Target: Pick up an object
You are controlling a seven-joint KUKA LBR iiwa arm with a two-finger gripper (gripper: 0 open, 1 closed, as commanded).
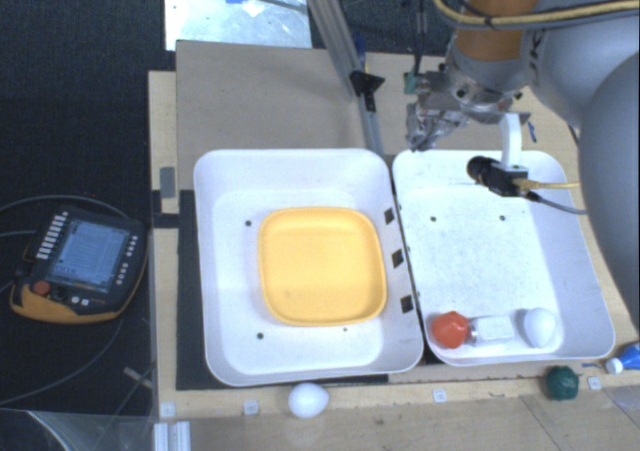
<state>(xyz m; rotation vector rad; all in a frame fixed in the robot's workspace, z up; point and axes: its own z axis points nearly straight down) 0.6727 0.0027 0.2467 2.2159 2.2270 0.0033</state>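
Observation:
My gripper (425, 134) hangs over the far left corner of the right bin (500, 239), well above the bin floor. Nothing shows between its fingers. At the near edge of that bin lie three small objects in a row: an orange-red ball (450, 329), a white flat block (493, 330) and a white egg-shaped piece (539, 326). A yellow square plate (322, 265) lies in the middle of the left bin (225, 239). All the objects sit far from the gripper.
A white egg-shaped object (308, 400) and a dark green ball (561, 382) lie on the bench in front of the bins. A black cable fitting (492, 175) hangs over the right bin's far side. A teach pendant (82, 261) rests at left.

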